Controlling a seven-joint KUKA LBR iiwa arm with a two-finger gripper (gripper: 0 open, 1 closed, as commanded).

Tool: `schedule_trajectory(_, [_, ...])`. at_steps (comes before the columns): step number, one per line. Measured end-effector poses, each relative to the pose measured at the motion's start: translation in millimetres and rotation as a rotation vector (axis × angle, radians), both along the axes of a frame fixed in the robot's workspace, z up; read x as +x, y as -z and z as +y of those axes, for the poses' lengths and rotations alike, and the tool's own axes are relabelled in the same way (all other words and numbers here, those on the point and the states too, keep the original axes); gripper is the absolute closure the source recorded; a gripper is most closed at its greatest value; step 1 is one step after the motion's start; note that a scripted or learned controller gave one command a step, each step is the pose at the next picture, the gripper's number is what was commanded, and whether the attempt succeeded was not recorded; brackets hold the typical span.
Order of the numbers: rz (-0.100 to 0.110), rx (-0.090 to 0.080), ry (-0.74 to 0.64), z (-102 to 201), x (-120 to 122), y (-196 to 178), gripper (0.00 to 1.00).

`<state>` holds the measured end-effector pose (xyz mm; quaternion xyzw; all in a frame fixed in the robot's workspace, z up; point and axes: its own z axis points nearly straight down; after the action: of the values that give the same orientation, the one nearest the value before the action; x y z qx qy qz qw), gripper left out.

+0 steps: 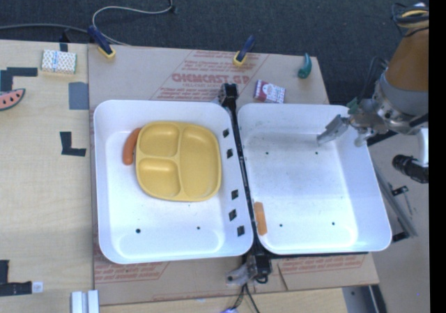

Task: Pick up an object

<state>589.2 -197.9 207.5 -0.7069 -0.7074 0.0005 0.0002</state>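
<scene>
A yellow divided plate (178, 161) lies in the left bin (118, 235). An orange sausage-shaped piece (129, 146) rests against the plate's left edge. A second small orange piece (260, 217) lies in the right bin (348, 235), close to its left wall near the front. My gripper (345, 134) hangs over the far right part of the right bin, well away from both orange pieces. Its fingers (332, 130) are spread open, with nothing between them.
A black divider with clips (234, 165) runs between the bins. Behind the bins on the cardboard lie a small red-and-white packet (269, 91), a yellow-blue clamp (244, 52) and a teal clamp (304, 65). A cable (132, 10) loops at the back.
</scene>
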Motion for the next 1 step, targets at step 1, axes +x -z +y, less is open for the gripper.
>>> schedule_trajectory(1, [0.001,0.002,-0.002,71.7,-19.1,24.5,0.0])
